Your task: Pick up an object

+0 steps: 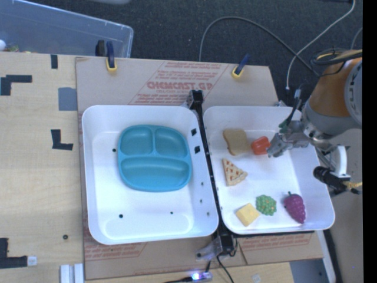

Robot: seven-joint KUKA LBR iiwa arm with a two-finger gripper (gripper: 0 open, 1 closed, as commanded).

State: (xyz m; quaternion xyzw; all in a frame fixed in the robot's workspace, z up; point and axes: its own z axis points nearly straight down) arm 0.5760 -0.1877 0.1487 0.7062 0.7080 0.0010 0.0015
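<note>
**Six food pieces in the right bin, one tray in the left**

From my remote seat I counted two white bins side by side on the table (35, 175). The left bin (94, 217) held one thing, a blue tray (155, 158) with three compartments, lying flat toward the far half of the bin.

The right bin (306, 181) held six toy food pieces, all lying apart from one another except where noted. One tan slice of bread (236, 141) sat near the far left corner. One small red piece (260, 145) lay just beside the bread on its right. One wedge of pizza (233, 172) lay nearer, below the bread. Along the near edge I saw three more: one yellow block of cheese (247, 214), one green broccoli floret (266, 204) touching or just beside the cheese, and one purple bunch of grapes (295, 207) to the right, apart from the floret.

The single arm (336, 99) reached in from the right, its orange band above the wrist. The gripper (277, 150) hung low over the far part of the right bin, its tip just beside the red piece on that piece's right. I could not tell how far apart the fingers stood, nor whether they touched the red piece; I saw nothing held between them.

Two clamps, one at (110, 61) and one at (239, 69), pinned the cardboard sheet (177, 81) under the bins.
</note>
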